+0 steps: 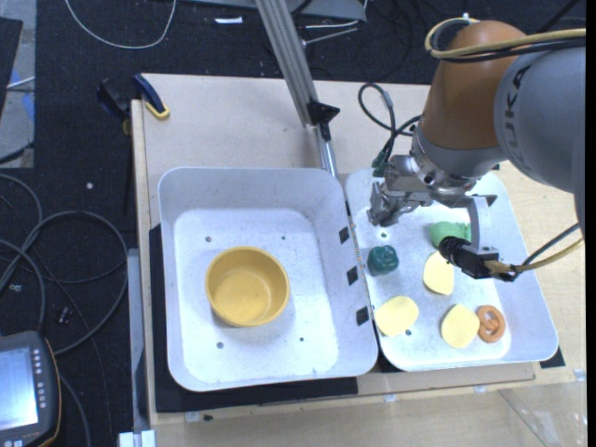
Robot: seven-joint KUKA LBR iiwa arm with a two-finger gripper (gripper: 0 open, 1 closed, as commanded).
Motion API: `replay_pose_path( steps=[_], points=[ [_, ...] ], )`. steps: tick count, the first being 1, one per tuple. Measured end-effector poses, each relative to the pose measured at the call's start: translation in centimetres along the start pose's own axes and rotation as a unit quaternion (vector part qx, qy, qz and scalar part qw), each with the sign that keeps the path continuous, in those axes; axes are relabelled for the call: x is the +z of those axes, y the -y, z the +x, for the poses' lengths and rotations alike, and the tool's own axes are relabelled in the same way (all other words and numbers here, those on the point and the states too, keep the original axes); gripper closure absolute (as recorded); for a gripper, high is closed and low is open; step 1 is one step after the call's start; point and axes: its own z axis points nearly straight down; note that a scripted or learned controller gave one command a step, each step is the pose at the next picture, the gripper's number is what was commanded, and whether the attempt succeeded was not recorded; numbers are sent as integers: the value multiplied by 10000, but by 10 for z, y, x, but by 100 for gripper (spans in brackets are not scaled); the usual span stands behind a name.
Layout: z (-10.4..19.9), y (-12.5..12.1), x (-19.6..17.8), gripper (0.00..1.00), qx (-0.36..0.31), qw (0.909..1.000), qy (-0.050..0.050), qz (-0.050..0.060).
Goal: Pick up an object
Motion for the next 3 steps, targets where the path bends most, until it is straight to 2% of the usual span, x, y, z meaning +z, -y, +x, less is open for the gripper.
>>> replay_pose_path(
  steps=[1,2,3],
  points=[
    [55,21,13,100,-5,10000,4,18],
    [109,43,0,100,-12,10000,4,4],
    [105,42,1,0,39,10000,20,3]
  ],
)
